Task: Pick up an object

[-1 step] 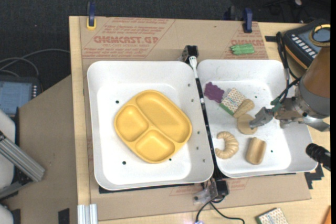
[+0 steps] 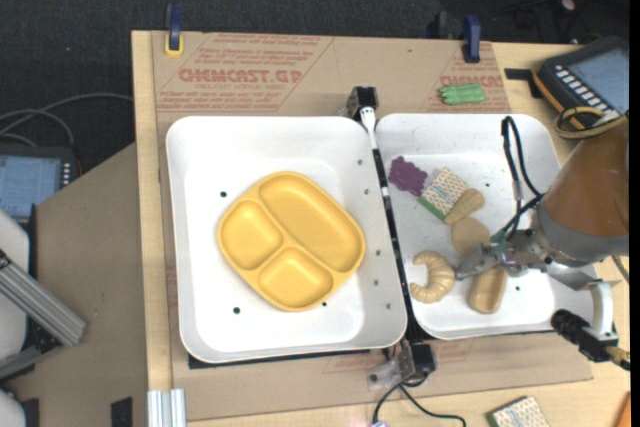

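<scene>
From my seat the arm (image 2: 590,200) runs off the right edge, so I see just its orange band and wrist. The gripper (image 2: 487,260) sits low in the right bin (image 2: 440,130), its fingertips too small and dark against the clutter for me to read. The tan piece (image 2: 470,235) beside it is partly covered, possibly touching. A handheld screen (image 2: 590,85) is cropped at right.

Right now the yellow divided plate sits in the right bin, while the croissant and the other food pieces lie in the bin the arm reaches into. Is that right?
Not quite. The camera view shows the yellow divided plate in the left bin, not the right one. The rest holds: the croissant and the other food pieces lie in the right bin, where the arm reaches in.
</scene>
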